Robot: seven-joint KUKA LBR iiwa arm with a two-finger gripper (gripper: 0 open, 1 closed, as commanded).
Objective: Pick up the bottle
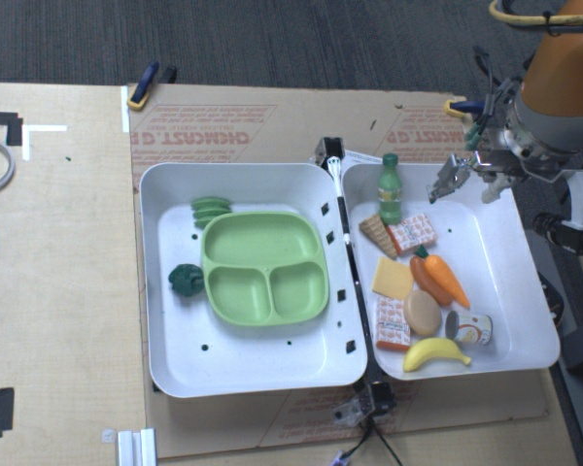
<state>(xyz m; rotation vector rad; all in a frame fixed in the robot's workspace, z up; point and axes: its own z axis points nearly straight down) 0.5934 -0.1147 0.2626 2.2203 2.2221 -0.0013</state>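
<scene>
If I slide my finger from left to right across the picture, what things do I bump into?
Broccoli → green divided plate → green bottle → carrot → small can → gripper, near the right bin's far edge.

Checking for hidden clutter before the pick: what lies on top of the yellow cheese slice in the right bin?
The carrot overlaps the cheese slice's right edge, and the beige egg-like piece covers its lower corner. The rest of the slice lies bare; whatever is beneath those overlaps is hidden.

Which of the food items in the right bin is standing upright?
The green bottle, upright at the bin's far-left corner; the carrot, banana and can lie flat.
</scene>
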